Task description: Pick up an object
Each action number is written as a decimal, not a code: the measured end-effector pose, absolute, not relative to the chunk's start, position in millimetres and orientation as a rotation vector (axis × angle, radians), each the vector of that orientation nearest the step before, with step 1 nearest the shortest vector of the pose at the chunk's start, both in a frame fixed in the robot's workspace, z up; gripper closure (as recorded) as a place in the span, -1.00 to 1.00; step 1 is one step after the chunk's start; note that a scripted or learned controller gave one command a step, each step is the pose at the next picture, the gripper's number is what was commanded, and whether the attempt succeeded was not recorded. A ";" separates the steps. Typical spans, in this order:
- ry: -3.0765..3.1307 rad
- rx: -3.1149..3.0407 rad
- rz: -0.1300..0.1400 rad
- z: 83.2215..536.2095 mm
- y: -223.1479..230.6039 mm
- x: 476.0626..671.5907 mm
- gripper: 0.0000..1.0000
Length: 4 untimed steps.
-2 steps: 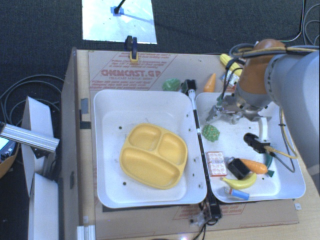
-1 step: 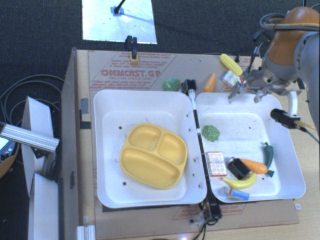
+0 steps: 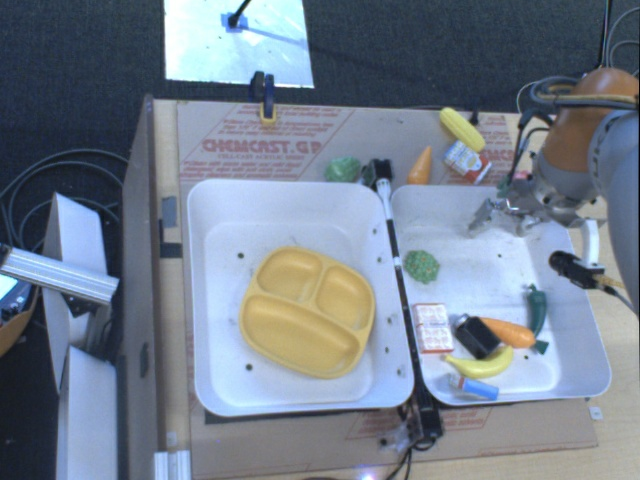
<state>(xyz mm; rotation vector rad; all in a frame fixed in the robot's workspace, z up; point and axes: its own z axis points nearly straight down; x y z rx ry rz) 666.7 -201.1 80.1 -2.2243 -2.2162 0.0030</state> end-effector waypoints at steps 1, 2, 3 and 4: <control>-2.224 -2.221 -0.003 155.4 -160.8 603.8 -1.00; -2.222 -2.206 0.003 116.5 -87.4 536.3 -1.00; -2.223 -2.234 -0.001 166.7 -174.1 558.5 -1.00; -2.223 -2.229 -0.001 203.8 -204.1 533.0 -1.00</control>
